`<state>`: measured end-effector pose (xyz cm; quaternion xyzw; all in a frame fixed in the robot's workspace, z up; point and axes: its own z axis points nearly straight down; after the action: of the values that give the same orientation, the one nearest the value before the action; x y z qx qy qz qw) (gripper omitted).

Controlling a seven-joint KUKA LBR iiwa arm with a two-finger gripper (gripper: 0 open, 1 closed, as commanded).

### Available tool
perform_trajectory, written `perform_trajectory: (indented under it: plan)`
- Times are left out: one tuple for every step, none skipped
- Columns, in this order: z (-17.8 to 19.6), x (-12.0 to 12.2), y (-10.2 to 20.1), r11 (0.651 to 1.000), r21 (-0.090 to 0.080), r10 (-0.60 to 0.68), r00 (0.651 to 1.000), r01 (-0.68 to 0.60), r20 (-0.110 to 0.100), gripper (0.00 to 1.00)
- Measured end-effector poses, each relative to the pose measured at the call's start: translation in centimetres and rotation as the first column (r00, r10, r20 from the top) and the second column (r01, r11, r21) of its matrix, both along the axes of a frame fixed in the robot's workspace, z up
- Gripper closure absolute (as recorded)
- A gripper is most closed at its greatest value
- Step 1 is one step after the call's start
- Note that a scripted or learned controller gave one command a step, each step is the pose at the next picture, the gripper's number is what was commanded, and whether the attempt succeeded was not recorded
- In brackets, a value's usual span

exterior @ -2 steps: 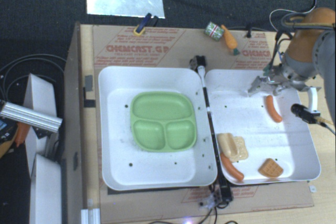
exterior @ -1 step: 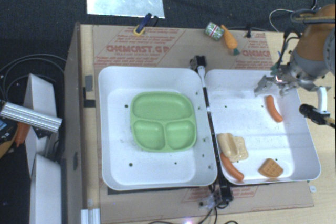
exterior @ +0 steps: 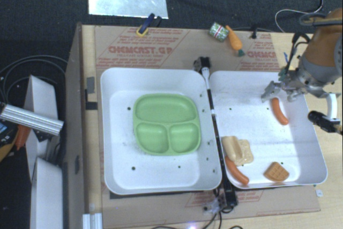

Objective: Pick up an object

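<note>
Arm: the grey KUKA arm (exterior: 321, 56) reaches in from the right edge, its orange band above the wrist, and hangs over the upper right part of the right bin.
Gripper: the gripper (exterior: 278, 91) sits low over the right bin (exterior: 236, 88), near its far right corner. Whether its fingers stand wide or narrow, I cannot tell from this angle; nothing is visibly between them.
Task object, hot dog: an orange-red toy sausage (exterior: 280, 111) lies on the bin floor just below the gripper, tilted, its upper end close under the tool. Contact cannot be confirmed.
Second sausage: another red toy sausage (exterior: 237, 171) lies at the near left of the right bin, well apart from the gripper.
Pale food piece: a cream, lumpy toy food item (exterior: 238, 149) lies just above the second sausage, touching or nearly so.
Cracker: a tan, waffle-like biscuit (exterior: 276, 171) lies near the front edge of the right bin, well apart from the gripper.
Left bin: the left bin (exterior: 118, 94) holds a green divided plate (exterior: 166, 124) with three compartments, lying flat in the middle.
Bench, behind the bins: a toy carrot (exterior: 235, 41) and a small green can (exterior: 218, 31) lie side by side on the board; a yellow and blue clip (exterior: 147, 25) sits further left.
</note>
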<state>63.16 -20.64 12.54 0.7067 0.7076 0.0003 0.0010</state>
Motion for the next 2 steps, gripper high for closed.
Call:
perform_trajectory:
  plan:
    - [1.58,-1.14,-0.01,1.000,0.000,-0.001,1.000,0.001,0.000,0.00]
    - [1.13,-1.79,0.03,1.000,0.000,0.000,1.000,0.000,-0.001,0.00]
